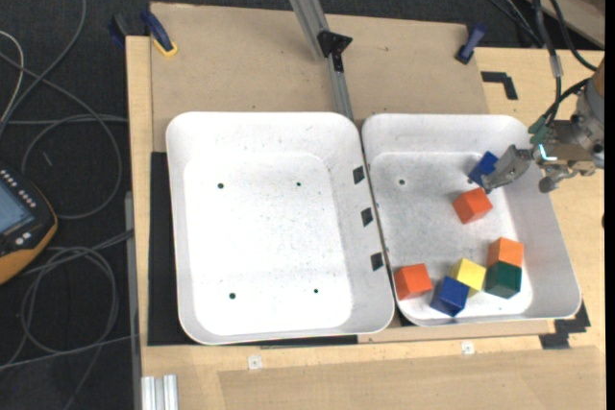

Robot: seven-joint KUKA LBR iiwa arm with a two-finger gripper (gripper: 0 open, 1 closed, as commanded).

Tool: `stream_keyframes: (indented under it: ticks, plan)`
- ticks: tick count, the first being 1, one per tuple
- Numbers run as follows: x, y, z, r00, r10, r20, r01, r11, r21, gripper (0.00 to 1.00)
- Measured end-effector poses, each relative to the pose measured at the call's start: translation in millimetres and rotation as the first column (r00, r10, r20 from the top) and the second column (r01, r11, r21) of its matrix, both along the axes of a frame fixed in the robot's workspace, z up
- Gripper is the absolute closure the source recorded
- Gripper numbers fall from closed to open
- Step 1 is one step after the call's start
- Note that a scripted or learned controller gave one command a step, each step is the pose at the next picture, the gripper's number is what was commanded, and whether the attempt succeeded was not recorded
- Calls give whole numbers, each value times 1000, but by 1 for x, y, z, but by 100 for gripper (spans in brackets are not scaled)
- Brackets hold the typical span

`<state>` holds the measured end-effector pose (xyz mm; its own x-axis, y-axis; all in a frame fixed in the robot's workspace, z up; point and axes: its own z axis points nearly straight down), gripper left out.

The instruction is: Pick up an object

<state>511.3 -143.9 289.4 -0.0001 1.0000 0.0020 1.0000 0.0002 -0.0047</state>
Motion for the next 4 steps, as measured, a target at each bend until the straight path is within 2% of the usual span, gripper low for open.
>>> stream_keyframes:
  ticks: [1,2,4]
  plan:
    - [1,0,2,1000,0,5,0,1000,-1,0]
    - [4,1,-41,1000,0,-1,0,1000,0,0]
    - [9,-1,-164,1000,0,-3,0,1000,1,0]
